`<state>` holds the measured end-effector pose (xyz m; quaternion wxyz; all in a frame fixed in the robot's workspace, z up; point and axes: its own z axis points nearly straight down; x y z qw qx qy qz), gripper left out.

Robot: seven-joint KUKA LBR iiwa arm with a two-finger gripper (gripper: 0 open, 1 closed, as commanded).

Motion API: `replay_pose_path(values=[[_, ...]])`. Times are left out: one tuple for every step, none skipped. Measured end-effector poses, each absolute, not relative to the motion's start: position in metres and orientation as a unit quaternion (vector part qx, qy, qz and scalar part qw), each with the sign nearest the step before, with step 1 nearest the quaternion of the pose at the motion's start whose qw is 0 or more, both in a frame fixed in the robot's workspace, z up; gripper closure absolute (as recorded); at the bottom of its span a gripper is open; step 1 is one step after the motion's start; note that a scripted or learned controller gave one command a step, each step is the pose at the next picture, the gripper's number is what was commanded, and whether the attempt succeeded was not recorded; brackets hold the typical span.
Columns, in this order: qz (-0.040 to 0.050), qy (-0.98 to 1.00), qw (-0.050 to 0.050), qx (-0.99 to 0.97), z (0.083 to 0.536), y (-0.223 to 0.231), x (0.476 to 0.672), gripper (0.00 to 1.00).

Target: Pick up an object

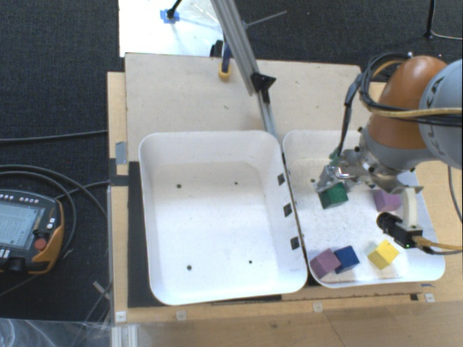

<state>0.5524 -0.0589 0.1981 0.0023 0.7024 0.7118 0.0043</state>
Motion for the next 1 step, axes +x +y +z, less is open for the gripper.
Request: replay_pose_path(values=[[0.0003,0.71,-0.001,0.704,0.2132,-0.0253,0.505,1.0]])
